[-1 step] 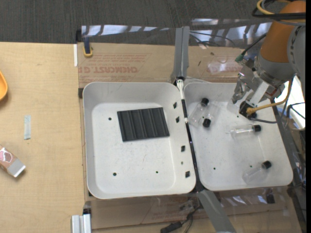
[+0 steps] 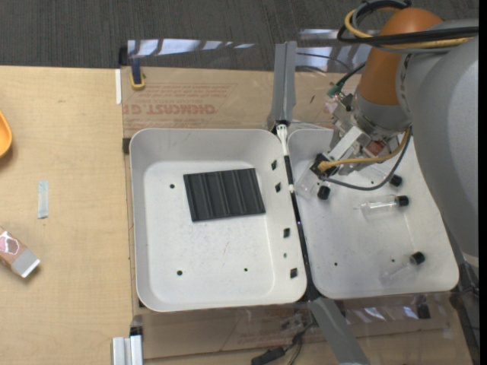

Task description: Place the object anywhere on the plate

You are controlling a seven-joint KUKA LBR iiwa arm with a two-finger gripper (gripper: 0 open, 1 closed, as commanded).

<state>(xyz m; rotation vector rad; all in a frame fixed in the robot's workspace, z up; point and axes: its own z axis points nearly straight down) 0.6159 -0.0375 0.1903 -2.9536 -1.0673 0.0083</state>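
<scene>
A dark ribbed rectangular plate (image 2: pixel 224 194) lies flat in the upper middle of the left bin (image 2: pixel 152 280). Several small clear tubes with black caps lie in the right bin (image 2: pixel 434 276): one (image 2: pixel 382 204) in the middle, one (image 2: pixel 313 189) by the bin's left wall, one (image 2: pixel 409 261) at the lower right. A further black cap (image 2: pixel 396 180) sits just below the wrist. My gripper (image 2: pixel 364 152) hangs low over the upper part of the right bin, above and between the tubes, and the wrist hides its tip. I see nothing held in it.
The divider (image 2: pixel 293 204) between the two bins runs just left of the gripper. Brown cardboard (image 2: pixel 198 101) lies behind the bins. On the wooden table at the left are a small grey strip (image 2: pixel 42 199) and a wrapped bar (image 2: pixel 17 254).
</scene>
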